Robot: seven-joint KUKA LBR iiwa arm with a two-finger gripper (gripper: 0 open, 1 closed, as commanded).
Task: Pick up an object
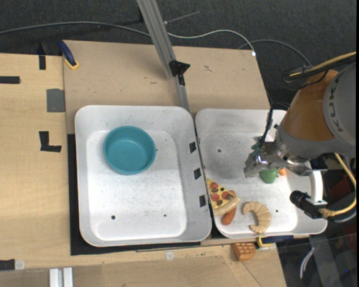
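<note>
Arm [320, 115]: grey, orange band above the wrist, reaching in from the right over the right bin [227, 127].

Gripper [258, 162]: low over the right bin's middle. Whether its grip is loosened or clenched cannot be told from here; nothing is seen for certain between its tips.

Green toy [268, 175]: round, with an orange bit on its right side, lying just beside the gripper, below and slightly right of it, touching or nearly so. Whether it is grasped cannot be told.

Croissant [258, 214]: tan, curved, below the gripper, near the bin's front edge, apart from it.

Pizza slice [220, 196]: below and left of the gripper, against the bin's left wall.

Red piece [228, 216]: small, just beside the pizza slice and left of the croissant.

Left bin [143, 220]: well to the gripper's left, edge to edge with the right bin.

Bowl [130, 150]: teal, round, upright, in the left bin's upper left part, well apart from the gripper.

Waffle [244, 251]: small, orange, on the bench outside the right bin's front edge, below the gripper.

Pole [157, 31]: grey, slanting down to the gap between the bins, above and left of the gripper.
</note>
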